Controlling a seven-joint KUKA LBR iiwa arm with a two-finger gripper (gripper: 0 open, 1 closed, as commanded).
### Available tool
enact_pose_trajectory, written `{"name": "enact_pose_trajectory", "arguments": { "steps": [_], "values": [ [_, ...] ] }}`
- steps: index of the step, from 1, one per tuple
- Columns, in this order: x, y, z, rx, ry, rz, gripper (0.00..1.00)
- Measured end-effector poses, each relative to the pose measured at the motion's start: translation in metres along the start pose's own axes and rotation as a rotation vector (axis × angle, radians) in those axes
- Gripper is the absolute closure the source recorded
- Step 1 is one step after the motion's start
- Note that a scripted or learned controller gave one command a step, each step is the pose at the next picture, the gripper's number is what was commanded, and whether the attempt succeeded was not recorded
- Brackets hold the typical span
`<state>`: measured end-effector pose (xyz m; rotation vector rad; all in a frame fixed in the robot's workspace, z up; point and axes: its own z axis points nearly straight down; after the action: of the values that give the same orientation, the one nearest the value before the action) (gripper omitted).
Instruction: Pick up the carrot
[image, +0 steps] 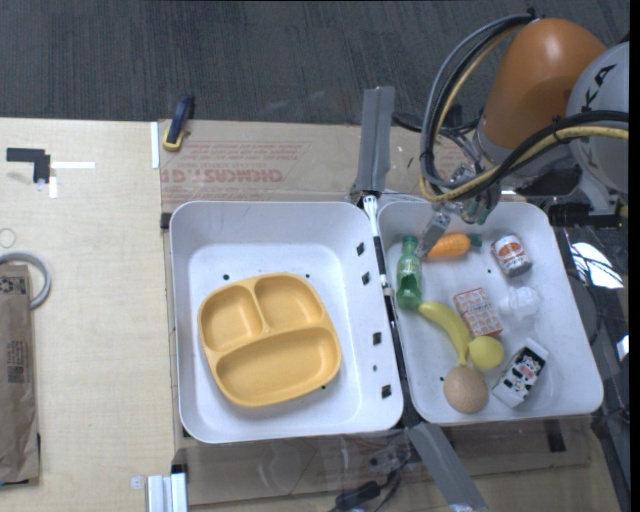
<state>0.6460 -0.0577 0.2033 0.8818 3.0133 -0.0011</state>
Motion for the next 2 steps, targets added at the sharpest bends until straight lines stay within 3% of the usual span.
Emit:
{"name": "enact_pose_trajectory", "arguments": {
  "steps": [1, 2],
  "values": [
    [-0.044, -0.096, 0.034, 0.001, -0.001, -0.05, 0.0],
    [0.01, -0.075, 0.015, -0.002, -0.002, -0.376, 0.0]
  ]
}}
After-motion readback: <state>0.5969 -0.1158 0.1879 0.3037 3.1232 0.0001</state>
